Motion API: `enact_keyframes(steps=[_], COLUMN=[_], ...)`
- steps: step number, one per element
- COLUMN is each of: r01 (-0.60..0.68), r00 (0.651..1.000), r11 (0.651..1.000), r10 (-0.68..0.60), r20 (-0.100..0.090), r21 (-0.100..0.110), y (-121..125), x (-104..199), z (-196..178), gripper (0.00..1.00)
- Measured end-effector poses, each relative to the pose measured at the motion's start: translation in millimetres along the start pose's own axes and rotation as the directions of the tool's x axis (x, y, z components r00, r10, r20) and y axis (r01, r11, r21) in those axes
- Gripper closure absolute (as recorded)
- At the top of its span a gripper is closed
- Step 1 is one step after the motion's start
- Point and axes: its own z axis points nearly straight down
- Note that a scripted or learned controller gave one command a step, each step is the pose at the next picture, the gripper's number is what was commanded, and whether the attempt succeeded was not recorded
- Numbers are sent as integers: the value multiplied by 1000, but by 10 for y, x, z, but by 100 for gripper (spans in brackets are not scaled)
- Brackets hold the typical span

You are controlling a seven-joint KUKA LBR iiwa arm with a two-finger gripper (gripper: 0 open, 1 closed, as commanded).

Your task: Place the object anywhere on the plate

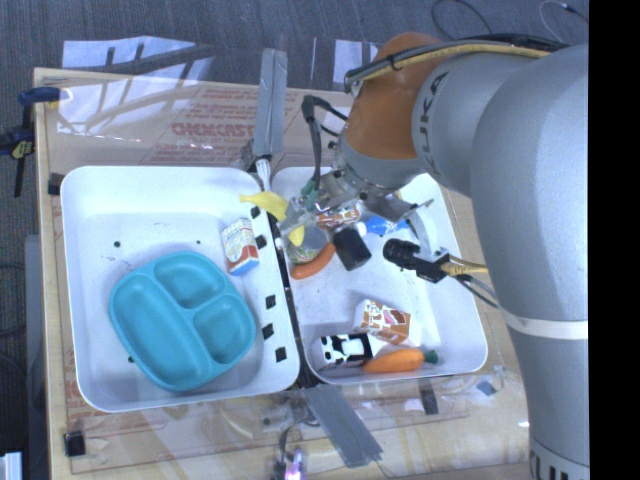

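At the left, inside the left white bin (80, 208), a blue plastic plate with three compartments (180, 318) lies flat; a small milk carton (240, 245) stands beside it. Over the right bin (455, 228), the tool (325, 218) hovers near a yellow banana (265, 203) and a sausage (312, 260); a carrot (395, 361) lies lower.

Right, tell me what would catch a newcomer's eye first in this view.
The big grey arm with its orange band fills the right side, its gripper down at the far-left corner of the right bin. Next comes the blue sectioned plate lying in the left bin, a small carton beside it. A carrot and a cow-patterned carton lie along the right bin's near edge.
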Motion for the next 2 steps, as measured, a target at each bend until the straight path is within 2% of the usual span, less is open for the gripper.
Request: enact_keyframes(steps=[1, 2], r01=[70, 69], r00=[998, 998], r11=[998, 998], r10=[-70, -69], r20=[1, 2], r21=[-1, -1], y=[-504, -506], x=[1095, 1088], z=[5, 5], gripper=[100, 0])
